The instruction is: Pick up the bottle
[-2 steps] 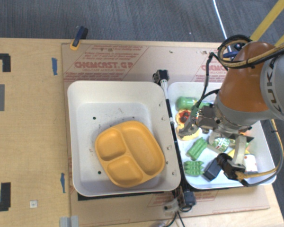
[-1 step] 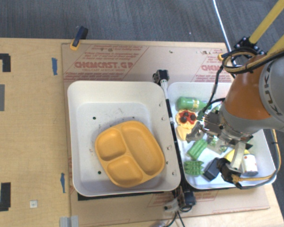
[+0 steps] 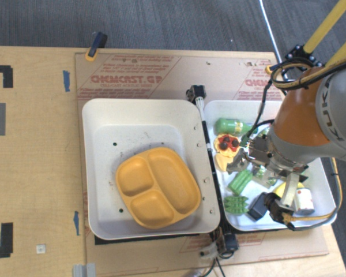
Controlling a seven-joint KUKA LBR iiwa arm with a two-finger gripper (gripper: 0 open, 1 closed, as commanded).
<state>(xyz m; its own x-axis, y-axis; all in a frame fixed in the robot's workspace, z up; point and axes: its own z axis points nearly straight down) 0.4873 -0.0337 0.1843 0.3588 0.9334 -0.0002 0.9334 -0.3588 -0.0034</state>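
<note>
A green bottle (image 3: 226,126) with a yellowish end lies on its side in the far left part of the right bin (image 3: 330,196). My gripper (image 3: 254,167) hangs low over the middle of that bin, a short way in front and to the right of the bottle. The grey wrist and the orange band (image 3: 299,120) cover much of the bin's right half. Nothing shows as held.
The left bin (image 3: 98,154) holds a yellow divided plate (image 3: 157,186). Around the gripper lie a red and yellow toy (image 3: 226,144), a green piece (image 3: 240,183), a green block (image 3: 235,204), a black item (image 3: 258,207) and a white item (image 3: 303,199).
</note>
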